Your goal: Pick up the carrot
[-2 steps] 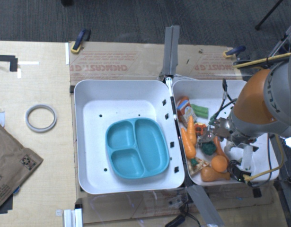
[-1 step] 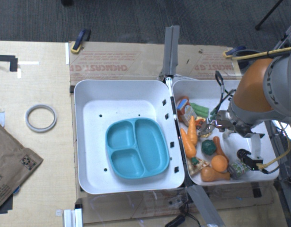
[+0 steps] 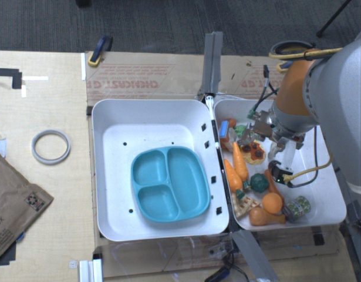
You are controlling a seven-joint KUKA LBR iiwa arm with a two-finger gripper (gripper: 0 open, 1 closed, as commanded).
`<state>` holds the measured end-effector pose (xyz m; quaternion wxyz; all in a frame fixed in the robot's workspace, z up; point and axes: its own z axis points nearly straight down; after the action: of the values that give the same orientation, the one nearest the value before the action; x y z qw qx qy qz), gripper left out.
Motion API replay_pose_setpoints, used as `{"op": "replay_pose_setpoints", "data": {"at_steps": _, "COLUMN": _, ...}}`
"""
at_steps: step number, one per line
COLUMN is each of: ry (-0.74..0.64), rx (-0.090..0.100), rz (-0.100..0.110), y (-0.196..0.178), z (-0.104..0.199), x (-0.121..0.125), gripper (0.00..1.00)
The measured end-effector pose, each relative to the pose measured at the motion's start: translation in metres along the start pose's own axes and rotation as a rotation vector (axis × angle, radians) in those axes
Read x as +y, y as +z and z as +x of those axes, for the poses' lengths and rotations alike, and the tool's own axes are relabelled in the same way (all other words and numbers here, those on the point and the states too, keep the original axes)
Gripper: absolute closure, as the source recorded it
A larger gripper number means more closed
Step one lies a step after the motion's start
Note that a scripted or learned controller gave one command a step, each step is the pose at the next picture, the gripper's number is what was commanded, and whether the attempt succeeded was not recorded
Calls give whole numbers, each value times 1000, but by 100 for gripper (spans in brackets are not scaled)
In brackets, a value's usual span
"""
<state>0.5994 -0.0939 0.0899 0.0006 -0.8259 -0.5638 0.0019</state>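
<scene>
I see the carrot (image 3: 239,161) lying along the left wall of the right bin (image 3: 331,209), about midway down that edge. The gripper (image 3: 255,141) hangs over the bin's upper half, just beside the carrot's top end; whether it is apart or together, I cannot tell.

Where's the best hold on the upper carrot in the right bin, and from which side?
Take the carrot across its middle, from straight above. It lies flat, lengthwise along the right bin's left wall, with a second carrot close beside it, so side approaches look crowded.
</scene>
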Motion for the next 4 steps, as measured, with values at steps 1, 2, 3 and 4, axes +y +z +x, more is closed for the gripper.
{"op": "replay_pose_setpoints", "data": {"at_steps": 1, "ry": -416, "rx": 1, "rz": 0, "y": 0, "z": -22, "x": -27, "gripper": 0}}
{"op": "replay_pose_setpoints", "data": {"at_steps": 2, "ry": -357, "rx": 2, "rz": 1, "y": 1, "z": -40, "x": -85, "gripper": 0}}
{"op": "replay_pose_setpoints", "data": {"at_steps": 3, "ry": -164, "rx": 0, "rz": 0, "y": 0, "z": -7, "x": -12, "gripper": 0}}
{"op": "replay_pose_setpoints", "data": {"at_steps": 4, "ry": -126, "rx": 0, "rz": 0, "y": -100, "z": -27, "x": -74, "gripper": 0}}
